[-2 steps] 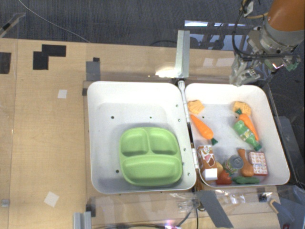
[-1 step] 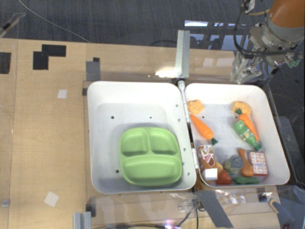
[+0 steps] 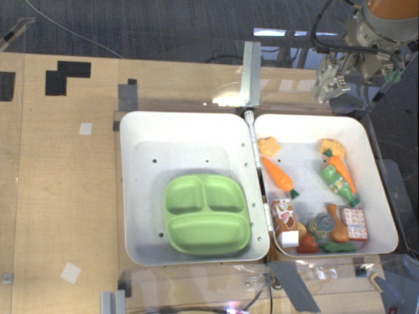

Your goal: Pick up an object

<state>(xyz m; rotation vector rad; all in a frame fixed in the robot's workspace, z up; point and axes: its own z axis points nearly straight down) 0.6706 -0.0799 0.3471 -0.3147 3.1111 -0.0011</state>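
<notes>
**Arm above the right bin's far edge, toys untouched**

From my console I take the right bin [image 3: 366,142] as landmark. Left of it, touching, sits the left bin [image 3: 137,175] holding a green divided plate [image 3: 207,213]. Beyond its far rim hangs the gripper [image 3: 335,84], finger spread unreadable. Inside it lie a carrot [image 3: 277,173], a green bottle [image 3: 338,182] and a small can [image 3: 321,224]

Pale wood-grain counter [image 3: 59,195] fills left and lower view. Dark grey ribbed carpet [image 3: 163,15] runs across top, thin pale cable [image 3: 65,28] trailing over it. Black stepped tape marks [image 3: 65,76] near counter's upper left, small pale squares [image 3: 85,129] stuck further down. Grey metal upright bracket [image 3: 251,70] at counter's back edge, bright glare patch [image 3: 229,98] beside its base. Grey tape strips [image 3: 298,292] along front edge.
</notes>
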